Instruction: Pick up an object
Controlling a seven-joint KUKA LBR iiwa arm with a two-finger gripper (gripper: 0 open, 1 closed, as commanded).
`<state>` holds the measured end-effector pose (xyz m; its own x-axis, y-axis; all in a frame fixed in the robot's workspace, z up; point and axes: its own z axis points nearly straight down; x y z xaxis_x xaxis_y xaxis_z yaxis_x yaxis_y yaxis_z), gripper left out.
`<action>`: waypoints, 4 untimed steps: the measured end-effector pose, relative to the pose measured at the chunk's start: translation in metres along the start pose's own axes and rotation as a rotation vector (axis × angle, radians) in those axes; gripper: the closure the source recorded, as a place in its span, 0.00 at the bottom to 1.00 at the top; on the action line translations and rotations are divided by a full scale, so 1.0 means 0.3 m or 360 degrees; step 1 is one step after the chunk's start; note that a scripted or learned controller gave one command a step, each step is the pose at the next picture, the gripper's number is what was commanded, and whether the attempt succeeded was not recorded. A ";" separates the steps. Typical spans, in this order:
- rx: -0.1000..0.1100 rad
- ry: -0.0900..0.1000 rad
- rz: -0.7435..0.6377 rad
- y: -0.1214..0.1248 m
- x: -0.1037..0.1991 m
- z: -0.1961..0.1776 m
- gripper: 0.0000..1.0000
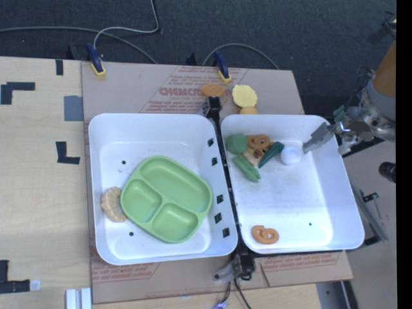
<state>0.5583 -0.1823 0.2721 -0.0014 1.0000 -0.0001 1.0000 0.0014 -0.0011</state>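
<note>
Green tray (166, 199) in left bin (103, 134) — tool (320, 137) above right bin's (335, 192) rim.
</note>
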 end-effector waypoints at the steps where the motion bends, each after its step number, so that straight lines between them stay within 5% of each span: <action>1: 0.0002 0.0001 0.0001 0.276 0.038 0.339 0.00; 2: 0.0000 -0.0002 0.0000 0.350 0.201 0.571 0.00; 3: -0.0009 -0.0010 0.0003 0.323 0.263 0.609 0.00; 4: -0.0007 -0.0009 0.0001 0.323 0.265 0.577 1.00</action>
